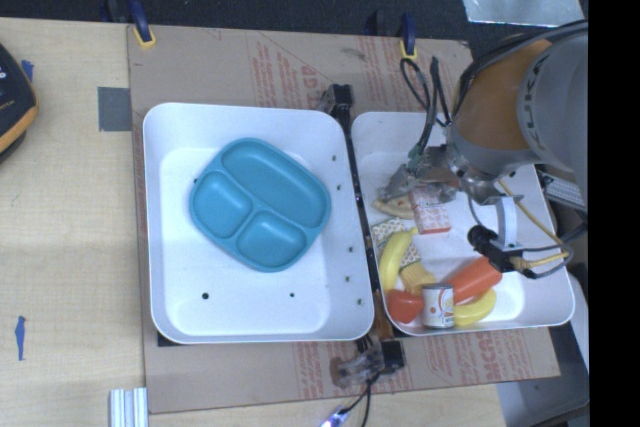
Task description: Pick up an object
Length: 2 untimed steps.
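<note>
Claw (425, 177), its opening impossible to tell, hung low over crowded right white bin (555, 310); curved yellow plastic banana (396, 253) and red-labelled small can (437, 305) lay packed, risking a glancing miss.

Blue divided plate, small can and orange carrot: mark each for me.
blue divided plate (260, 203), camera view, centre ridge where its compartments meet.
small can (437, 306), camera view, middle of its label.
orange carrot (474, 278), camera view, mid-body.

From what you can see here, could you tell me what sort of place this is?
Probably a robotics lab's grasping test bench: two white bins on clamped cardboard, a grey-and-orange robot arm over toy food, and a blue divided plate.
</note>
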Motion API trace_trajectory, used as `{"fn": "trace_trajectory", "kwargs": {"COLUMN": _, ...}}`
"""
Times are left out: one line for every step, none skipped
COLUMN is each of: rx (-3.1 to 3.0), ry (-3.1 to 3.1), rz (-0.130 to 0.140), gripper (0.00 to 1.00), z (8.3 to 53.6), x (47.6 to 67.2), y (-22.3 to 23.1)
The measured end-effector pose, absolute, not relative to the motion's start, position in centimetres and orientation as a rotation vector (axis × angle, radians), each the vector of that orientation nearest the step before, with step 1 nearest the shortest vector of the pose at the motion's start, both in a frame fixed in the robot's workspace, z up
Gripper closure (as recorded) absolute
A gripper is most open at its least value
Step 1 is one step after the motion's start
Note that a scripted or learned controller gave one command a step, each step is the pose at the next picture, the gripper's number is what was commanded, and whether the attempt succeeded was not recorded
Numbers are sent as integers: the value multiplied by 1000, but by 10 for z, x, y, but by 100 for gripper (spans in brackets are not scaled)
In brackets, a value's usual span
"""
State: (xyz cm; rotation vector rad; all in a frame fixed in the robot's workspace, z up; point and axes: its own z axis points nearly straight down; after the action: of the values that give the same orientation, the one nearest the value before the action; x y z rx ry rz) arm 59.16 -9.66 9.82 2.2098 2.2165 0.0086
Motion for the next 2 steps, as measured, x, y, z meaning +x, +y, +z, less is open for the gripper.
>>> {"fn": "trace_trajectory", "kwargs": {"rx": 2206, "ry": 2217, "rz": 11, "gripper": 0, "z": 98, "x": 557, "y": -94}}
{"fn": "trace_trajectory", "kwargs": {"rx": 2212, "ry": 2221, "rz": 5, "gripper": 0, "z": 96, "x": 612, "y": -121}}
